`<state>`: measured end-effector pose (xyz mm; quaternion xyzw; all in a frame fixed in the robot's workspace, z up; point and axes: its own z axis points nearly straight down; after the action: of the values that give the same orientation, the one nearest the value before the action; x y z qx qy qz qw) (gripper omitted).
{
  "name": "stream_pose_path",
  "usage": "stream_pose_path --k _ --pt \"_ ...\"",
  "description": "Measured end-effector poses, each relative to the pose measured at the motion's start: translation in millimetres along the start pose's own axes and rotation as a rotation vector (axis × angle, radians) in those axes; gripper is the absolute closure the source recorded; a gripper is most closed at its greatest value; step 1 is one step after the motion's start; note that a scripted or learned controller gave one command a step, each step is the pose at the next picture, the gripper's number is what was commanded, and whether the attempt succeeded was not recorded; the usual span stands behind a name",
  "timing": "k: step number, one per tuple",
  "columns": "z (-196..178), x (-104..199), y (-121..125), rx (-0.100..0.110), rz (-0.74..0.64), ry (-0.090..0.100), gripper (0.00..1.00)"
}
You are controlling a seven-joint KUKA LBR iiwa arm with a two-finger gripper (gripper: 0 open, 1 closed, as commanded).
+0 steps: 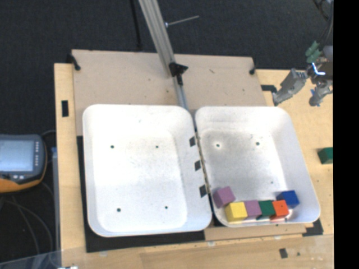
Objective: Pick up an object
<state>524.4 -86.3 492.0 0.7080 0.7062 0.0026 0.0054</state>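
Note:
Several small blocks lie along the front edge of the right bin (291, 133): a purple block (224, 195), a yellow block (236, 210), a second purple block (253, 208), a green block (266, 209), an orange block (280, 208) and a blue block (288, 198). My gripper (302, 93) hangs at the far right, beyond the right bin's back right corner and well away from the blocks. Its fingers (285, 89) are spread apart, open, with nothing between them.
The left bin (101, 150) sits beside the right one, joined by a row of dark clips (197, 166). A slanted metal pole (160, 35) rises behind the bins. A green object (326, 155) rests on the bench right of the right bin. A grey device (19, 158) sits far left.

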Motion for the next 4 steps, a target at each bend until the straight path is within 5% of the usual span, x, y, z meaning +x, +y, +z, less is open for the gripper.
stream_pose_path --k 1,2,3,4 --pt "4 2 -1 0.009 -0.005 0.002 0.00" --pt "-7 1 0 0.006 -0.011 0.000 1.00" --pt "121 25 -17 0.018 -0.004 0.004 1.00" --pt "250 110 -36 0.018 -0.008 0.004 1.00"
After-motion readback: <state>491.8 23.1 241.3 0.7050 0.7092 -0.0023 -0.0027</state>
